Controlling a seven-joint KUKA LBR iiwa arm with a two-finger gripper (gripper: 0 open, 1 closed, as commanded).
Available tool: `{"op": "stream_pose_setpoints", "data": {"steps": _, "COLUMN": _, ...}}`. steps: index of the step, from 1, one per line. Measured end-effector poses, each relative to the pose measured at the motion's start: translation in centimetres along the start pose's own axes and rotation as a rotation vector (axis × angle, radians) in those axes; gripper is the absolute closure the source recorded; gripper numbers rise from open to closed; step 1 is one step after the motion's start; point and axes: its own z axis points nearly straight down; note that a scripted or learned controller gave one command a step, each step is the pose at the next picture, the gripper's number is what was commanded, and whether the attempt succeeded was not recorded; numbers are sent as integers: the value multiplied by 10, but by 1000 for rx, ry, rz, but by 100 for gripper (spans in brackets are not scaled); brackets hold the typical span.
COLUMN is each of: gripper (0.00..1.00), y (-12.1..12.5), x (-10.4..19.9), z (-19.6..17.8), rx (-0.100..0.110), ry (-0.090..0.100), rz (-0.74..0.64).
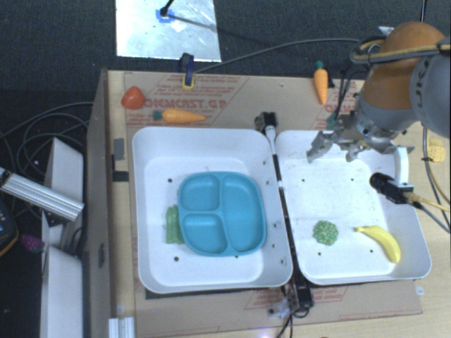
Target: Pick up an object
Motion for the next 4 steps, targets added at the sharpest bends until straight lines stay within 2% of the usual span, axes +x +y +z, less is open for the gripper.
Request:
{"op": "stream_pose_setpoints", "data": {"steps": 1, "gripper": 0, "y": -63, "x": 17, "z": 16, "rx": 1, "ry": 0, "rz": 2}}
{"op": "stream_pose_setpoints", "data": {"steps": 2, "gripper": 0, "y": -115, "x": 3, "z": 16, "rx": 1, "ry": 0, "rz": 2}}
{"op": "stream_pose_setpoints", "data": {"steps": 3, "gripper": 0, "y": -130, "x": -2, "z": 88, "rx": 3, "ry": 0, "rz": 3}}
{"op": "stream_pose_setpoints", "data": {"steps": 4, "gripper": 0, "y": -43, "x": -47, "z": 35, "rx": -3, "ry": -2, "rz": 1}}
